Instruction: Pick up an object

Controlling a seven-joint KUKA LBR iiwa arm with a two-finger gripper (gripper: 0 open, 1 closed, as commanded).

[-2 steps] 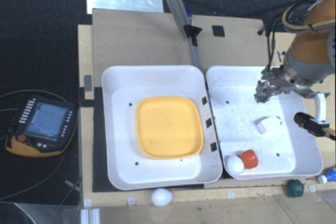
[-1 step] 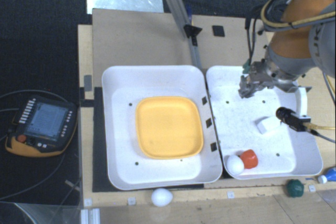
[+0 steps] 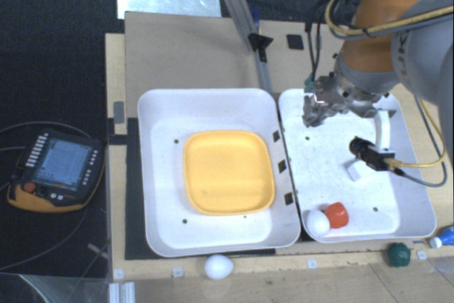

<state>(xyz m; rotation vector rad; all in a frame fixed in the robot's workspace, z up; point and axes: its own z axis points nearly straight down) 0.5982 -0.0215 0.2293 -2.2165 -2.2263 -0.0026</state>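
Note:
A square yellow plate (image 3: 229,171) lies in the middle of the left bin (image 3: 159,152). In the right bin (image 3: 411,188), a small red-orange object (image 3: 336,215) and a white egg-shaped object (image 3: 317,223) sit touching at the near left corner. A small white piece (image 3: 352,170) lies near that bin's middle. My gripper (image 3: 314,112) hangs over the far left part of the right bin, well away from the red-orange object and the white one. Nothing can be seen in its grasp.
Another white egg (image 3: 218,267) lies on the bench in front of the left bin. A dark green ball (image 3: 399,254) rests by the right bin's near right corner. A black connector with a yellow cable (image 3: 370,151) hangs from the arm over the right bin. A teach pendant (image 3: 57,168) sits far left.

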